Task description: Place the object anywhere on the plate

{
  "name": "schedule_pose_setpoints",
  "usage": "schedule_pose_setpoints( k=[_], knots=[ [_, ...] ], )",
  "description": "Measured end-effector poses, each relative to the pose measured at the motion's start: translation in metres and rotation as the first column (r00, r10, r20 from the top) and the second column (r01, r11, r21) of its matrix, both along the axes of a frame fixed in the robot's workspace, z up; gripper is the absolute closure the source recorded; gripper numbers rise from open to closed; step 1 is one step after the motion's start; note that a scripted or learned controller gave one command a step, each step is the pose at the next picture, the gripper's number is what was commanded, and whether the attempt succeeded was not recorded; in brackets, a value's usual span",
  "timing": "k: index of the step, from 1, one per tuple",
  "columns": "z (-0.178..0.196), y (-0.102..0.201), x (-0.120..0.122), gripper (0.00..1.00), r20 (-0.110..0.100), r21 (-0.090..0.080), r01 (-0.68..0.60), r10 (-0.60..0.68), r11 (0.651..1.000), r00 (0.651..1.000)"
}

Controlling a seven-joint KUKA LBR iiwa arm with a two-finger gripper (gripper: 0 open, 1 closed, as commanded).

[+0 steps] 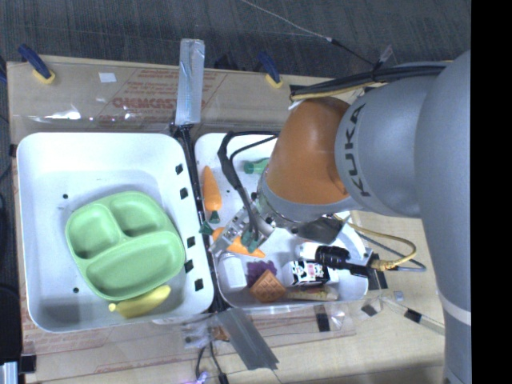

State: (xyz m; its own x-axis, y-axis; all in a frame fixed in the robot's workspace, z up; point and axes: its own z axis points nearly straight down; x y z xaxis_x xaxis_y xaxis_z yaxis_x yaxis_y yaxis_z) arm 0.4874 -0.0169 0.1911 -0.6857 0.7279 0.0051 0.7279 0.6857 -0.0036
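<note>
Glossy green sectioned plate [124,242] in left bin [48,158], yellow banana [142,302] at its lower edge, gripper [240,234] low in right bin [232,282] by tapered orange carrot [210,190], grip state: cannot tell.

Two bins sit side by side on a bench. In the left bin [48,158], a divided plate [124,242] lies toward the near side, with a banana [144,301] just beside its near edge. The arm [376,150] reaches in from the right over the right bin [210,146] (hiding much of it). There a carrot [211,189] lies along the left wall, and a waffle cone [270,288] lies near the front wall.
</note>
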Motion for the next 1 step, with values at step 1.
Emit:
schedule_pose_setpoints(
  k=[1],
  knots=[
    [0.0277, 0.0714, 0.019, 1.0, 0.004, 0.0, 0.006, -0.006, 1.0, 1.0]
  ],
)
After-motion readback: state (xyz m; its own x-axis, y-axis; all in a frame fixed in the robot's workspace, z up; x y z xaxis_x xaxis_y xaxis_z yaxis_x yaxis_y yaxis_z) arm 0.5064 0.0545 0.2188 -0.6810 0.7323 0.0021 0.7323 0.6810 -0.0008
